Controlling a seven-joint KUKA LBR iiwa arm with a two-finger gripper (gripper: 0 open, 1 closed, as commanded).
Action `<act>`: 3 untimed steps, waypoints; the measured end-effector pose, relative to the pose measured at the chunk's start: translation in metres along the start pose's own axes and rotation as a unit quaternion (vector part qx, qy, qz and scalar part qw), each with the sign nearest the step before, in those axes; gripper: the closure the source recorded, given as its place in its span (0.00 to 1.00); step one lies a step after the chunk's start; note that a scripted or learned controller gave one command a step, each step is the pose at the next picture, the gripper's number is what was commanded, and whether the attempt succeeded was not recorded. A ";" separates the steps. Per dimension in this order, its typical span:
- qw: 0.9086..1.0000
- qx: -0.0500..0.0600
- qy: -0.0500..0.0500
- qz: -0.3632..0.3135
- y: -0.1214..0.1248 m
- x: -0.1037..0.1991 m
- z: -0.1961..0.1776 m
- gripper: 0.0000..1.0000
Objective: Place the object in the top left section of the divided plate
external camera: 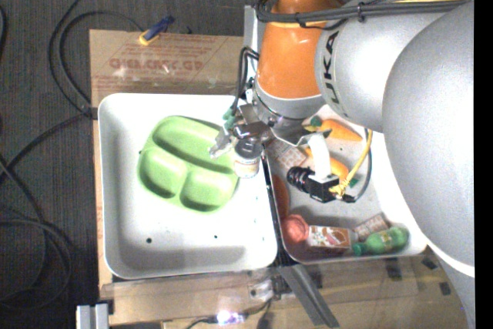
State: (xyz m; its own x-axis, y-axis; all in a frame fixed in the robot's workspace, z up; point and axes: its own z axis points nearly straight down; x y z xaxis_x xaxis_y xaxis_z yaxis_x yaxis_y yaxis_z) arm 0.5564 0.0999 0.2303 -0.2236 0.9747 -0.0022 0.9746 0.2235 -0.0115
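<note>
Two white bins (115, 243) hold one green divided plate (189, 163); tool (240, 141) over it, its grip unclear.

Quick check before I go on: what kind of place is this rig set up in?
Probably a robotics lab or test cell, not a kitchen. The bins sit on a makeshift bench over grey carpet, loose cables trail across the floor, and the green plate and food items look like grasping props.
</note>
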 end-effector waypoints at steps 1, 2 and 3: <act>0.998 0.000 0.000 -0.064 -0.050 0.016 0.010 1.00; 0.991 0.000 0.001 -0.131 -0.035 -0.024 0.052 1.00; 0.964 -0.001 0.000 -0.264 -0.002 0.037 0.020 1.00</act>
State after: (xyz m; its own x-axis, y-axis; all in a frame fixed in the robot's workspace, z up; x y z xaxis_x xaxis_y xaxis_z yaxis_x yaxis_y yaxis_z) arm 0.5457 0.1353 0.2102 -0.6894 0.7244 0.0029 0.7243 0.6894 -0.0099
